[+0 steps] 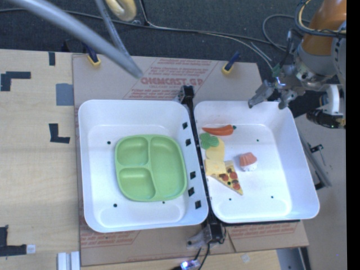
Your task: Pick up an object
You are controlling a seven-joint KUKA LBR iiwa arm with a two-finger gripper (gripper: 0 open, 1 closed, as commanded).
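Pincer [269, 96] sits over the right bin's [298, 151] far rim, fingers spread apart, gripping nothing. Below-left of it inside that bin: red pepper [218, 130], green piece [210, 141], pizza slice [226, 176], sushi piece [247, 161].

A flat brown cardboard sheet with red printing [169, 77] lies beneath me, pinned at twelve o'clock by two yellow-tipped clamps [229, 66]. It rests on a pale wooden bench top with black tape marks [34, 151] toward nine o'clock. Dark carpeted floor [214, 10] with black cables [247, 41] runs across the top.
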